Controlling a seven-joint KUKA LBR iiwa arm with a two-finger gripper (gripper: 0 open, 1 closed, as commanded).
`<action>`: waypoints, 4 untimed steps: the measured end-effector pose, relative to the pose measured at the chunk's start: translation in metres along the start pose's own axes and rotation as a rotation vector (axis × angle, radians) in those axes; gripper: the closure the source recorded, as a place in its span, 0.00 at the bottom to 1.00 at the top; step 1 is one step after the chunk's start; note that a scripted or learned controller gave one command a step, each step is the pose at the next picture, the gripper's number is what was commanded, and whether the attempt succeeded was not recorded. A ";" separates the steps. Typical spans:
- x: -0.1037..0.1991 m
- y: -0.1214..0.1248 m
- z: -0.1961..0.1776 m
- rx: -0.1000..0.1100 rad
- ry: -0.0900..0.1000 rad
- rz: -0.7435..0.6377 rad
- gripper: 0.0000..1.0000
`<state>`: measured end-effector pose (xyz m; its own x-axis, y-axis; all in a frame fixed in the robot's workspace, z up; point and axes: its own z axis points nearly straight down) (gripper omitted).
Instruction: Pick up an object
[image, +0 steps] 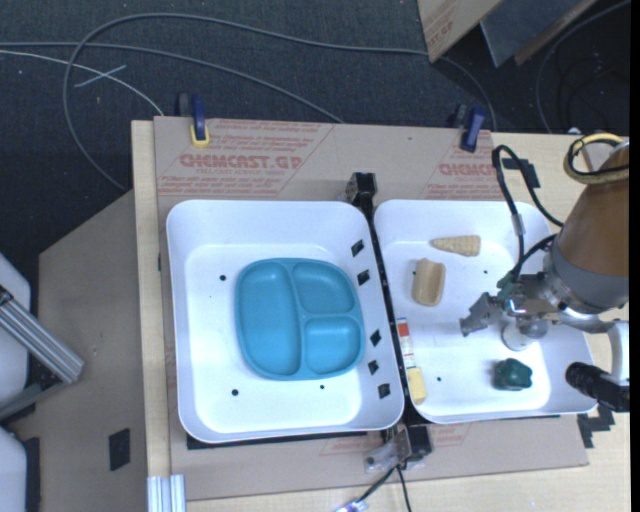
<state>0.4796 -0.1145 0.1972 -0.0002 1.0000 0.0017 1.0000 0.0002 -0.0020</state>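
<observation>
I see two glossy white plastic bins (190, 300) side by side on a pale tan board printed with faded red lettering (240, 160). In the left bin lies a sky-blue divided plate (298, 318) — one flat shade throughout. The right bin holds a beige ridged cone (456, 245), a tan rounded block (429, 282) and a dark green lump (513, 375). Blue clamps (199, 118) grip the board's far edge — the floor beyond is dark grey.

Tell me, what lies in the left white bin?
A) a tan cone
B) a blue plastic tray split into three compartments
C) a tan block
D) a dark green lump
B: the blue plastic three-compartment tray sits alone in the left white bin, while the other three lie in the right white bin.
</observation>
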 end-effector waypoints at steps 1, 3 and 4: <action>-0.003 0.007 0.059 0.005 0.001 0.001 0.00; -0.002 0.008 0.098 -0.001 0.001 0.001 1.00; -0.004 0.012 0.054 -0.007 -0.003 0.000 1.00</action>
<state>0.4918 -0.1181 0.1429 -0.0005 1.0000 -0.0011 1.0000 0.0005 0.0046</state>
